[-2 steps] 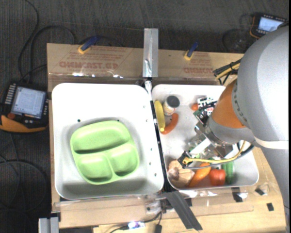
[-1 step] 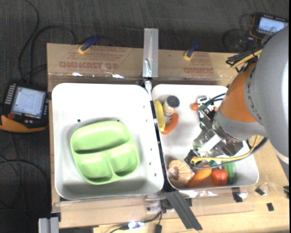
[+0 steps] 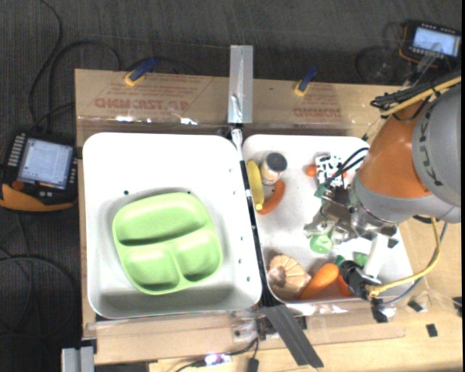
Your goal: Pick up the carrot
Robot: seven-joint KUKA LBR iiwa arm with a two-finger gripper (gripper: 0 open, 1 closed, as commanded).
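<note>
The carrot [image 3: 321,282] is orange and lies along the front wall of the right bin [image 3: 294,222], its thick end toward the right. A pale garlic-like bulb [image 3: 285,273] touches its left end. My gripper [image 3: 331,226] hangs over the middle of the right bin, just behind the carrot and apart from it, above a small green item [image 3: 321,245]. The grey and orange wrist hides the bin's right side.
A yellow banana [image 3: 253,181], a small bottle with a grey cap [image 3: 273,165] and a red piece [image 3: 272,200] sit at the right bin's left wall. The left bin [image 3: 101,161] holds a green divided plate [image 3: 167,241]. Cables trail at the front right.
</note>
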